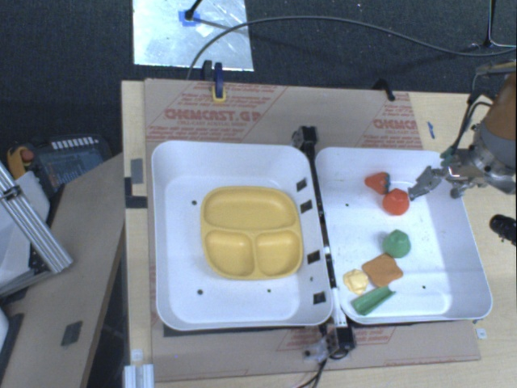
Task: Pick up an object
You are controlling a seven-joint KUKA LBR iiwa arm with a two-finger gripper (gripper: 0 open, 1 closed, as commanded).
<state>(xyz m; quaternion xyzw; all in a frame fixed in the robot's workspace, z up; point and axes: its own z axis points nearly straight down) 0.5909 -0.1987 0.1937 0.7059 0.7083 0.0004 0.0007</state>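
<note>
- Left bin (174,217): a yellow tray (250,231) with three compartments lies in the middle.
- Right bin (460,253): red ball (395,203) and red piece (376,182) far; green ball (396,242) mid; orange block (382,270), yellow piece (355,280) and green stick (372,300) near.
- Gripper (423,186): just right of the red ball, grasping nothing; whether the jaws are released or clenched I cannot tell.

Hand (426,183) beside red ball (395,203), right bin (468,241).

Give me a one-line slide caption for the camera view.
Gripper hovers beside red ball in right bin; yellow tray sits in left bin.
</note>
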